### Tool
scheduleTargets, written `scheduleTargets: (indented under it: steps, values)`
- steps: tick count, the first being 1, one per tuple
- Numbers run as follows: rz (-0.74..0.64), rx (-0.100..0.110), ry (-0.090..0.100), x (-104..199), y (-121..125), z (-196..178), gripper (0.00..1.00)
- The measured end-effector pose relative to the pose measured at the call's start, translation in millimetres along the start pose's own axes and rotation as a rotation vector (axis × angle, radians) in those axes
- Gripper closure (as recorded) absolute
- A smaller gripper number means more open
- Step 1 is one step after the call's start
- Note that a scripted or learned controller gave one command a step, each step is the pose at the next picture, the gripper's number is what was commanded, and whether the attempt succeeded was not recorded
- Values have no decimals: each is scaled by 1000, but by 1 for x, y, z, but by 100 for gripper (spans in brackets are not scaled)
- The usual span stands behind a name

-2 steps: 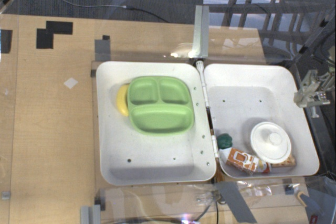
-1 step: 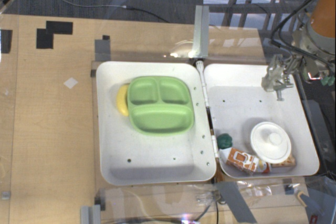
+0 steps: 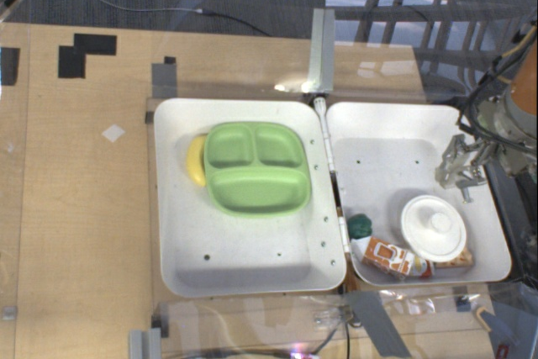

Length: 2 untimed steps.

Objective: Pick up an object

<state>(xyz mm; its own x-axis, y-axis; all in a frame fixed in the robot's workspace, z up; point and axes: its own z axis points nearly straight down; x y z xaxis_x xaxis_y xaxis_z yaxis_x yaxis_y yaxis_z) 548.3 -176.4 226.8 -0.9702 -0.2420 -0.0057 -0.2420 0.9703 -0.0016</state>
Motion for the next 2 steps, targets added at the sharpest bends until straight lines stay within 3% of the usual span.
scheduleTargets:
  steps: [1, 2]
  values:
    - [9, 2, -3, 5, 12, -50, 100]
    - [25, 2, -1, 37, -22, -32, 100]
